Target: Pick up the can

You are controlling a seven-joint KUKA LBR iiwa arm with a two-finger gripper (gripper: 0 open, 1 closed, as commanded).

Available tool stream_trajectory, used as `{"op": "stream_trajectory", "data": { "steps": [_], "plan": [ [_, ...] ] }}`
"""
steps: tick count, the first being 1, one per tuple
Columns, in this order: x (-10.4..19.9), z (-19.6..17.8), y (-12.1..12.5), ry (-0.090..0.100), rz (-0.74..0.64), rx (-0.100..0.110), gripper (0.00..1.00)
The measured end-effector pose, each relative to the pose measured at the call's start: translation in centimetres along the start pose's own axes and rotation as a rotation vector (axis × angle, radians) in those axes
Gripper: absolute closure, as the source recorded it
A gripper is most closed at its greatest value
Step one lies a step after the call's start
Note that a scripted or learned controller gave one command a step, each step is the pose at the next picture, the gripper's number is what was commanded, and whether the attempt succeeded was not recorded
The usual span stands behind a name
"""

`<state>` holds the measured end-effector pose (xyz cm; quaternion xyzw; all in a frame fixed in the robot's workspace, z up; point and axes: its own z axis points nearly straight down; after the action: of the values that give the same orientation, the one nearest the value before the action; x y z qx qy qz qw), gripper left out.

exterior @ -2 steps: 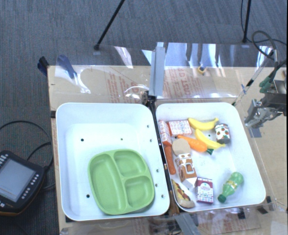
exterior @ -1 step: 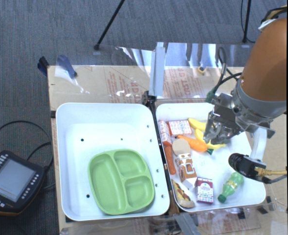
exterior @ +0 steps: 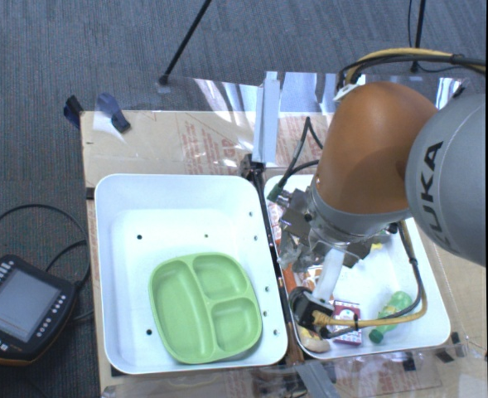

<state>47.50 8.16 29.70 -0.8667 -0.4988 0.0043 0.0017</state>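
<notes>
The grey arm [exterior: 376, 172] reaches over the right-hand bin [exterior: 436, 326] and covers most of it. The left-hand bin [exterior: 119, 214] holds a green divided plate [exterior: 204, 307]. The gripper [exterior: 300, 235] sits low by the right-hand bin's left wall; how far open it is cannot be told, and it visibly holds nothing. What may be the can [exterior: 306, 270], reddish and half hidden, lies just beneath it. The step looks like the approach to the grasp. The next move calls for closing squarely on the can, then lifting.

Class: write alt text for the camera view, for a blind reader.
A grey and orange robot arm reaches down over the right white bin, which holds a green item and a small red-and-white box. The left bin holds a green divided tray.
</notes>
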Motion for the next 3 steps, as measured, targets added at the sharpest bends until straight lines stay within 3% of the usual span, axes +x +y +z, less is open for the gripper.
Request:
{"op": "stream_trajectory", "data": {
  "steps": [1,2,3],
  "plan": [
    [6.8,0.6,-3.2,0.0,-0.121,-0.002,1.0],
    [10.3,-7.7,-5.8,0.002,0.3,-0.004,1.0],
    [4.8,-13.9,1.2,0.004,0.632,-0.005,1.0]
  ]
}}
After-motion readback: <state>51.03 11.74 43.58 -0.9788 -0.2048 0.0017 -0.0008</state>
